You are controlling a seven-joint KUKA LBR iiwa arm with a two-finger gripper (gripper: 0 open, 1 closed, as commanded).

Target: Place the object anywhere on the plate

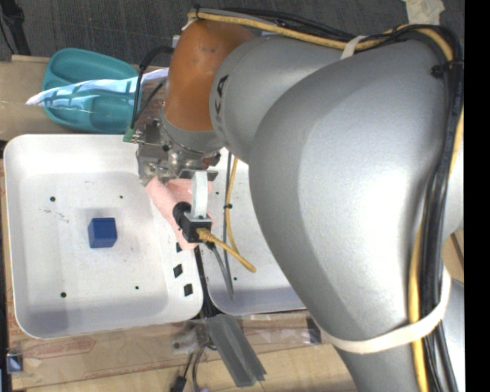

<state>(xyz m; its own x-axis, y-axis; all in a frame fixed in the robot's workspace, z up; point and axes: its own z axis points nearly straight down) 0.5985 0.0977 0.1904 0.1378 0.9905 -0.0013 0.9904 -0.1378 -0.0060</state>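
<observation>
You'll see the blue cube (102,232) lying on the floor of the left bin (33,300), well left of the gripper (173,168). The pink plate (170,198) sits just beneath that gripper, mostly hidden by the arm (335,162).

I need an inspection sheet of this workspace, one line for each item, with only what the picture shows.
Surface: two shallow white bins; left bin, right bin mostly covered by the arm.
Job's things: blue cube lies in the left bin; pink plate partly hidden under the wrist.
Clutter: teal object behind the left bin.
Grippers: gripper sits above the pink plate; state of jaws not visible.
Cables: yellow cable hangs over the right bin; black cables run along the arm.
Surroundings: wooden bench edge, dark floor.
</observation>
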